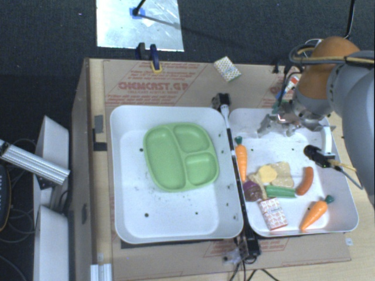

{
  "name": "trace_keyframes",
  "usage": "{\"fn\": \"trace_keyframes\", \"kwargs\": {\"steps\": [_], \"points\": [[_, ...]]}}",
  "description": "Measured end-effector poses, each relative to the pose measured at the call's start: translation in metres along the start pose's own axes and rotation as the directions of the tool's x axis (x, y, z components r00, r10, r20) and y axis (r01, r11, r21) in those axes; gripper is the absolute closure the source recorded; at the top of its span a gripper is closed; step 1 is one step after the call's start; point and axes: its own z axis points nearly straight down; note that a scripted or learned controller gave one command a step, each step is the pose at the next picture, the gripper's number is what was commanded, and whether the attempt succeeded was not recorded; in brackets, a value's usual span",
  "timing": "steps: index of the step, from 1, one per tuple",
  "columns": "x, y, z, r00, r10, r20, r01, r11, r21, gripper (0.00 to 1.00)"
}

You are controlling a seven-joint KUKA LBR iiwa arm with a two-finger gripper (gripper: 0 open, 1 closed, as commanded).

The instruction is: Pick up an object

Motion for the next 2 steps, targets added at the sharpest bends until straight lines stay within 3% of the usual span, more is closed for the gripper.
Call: {"fn": "trace_keyframes", "kwargs": {"steps": [1,2], "points": [[0.054,0.000,0.000,1.000,0.000,-0.001,0.000,1.000,0.000,0.00],[0.053,0.001,-0.011,1.000,-0.001,-0.001,0.001,1.000,-0.003,1.00]]}}
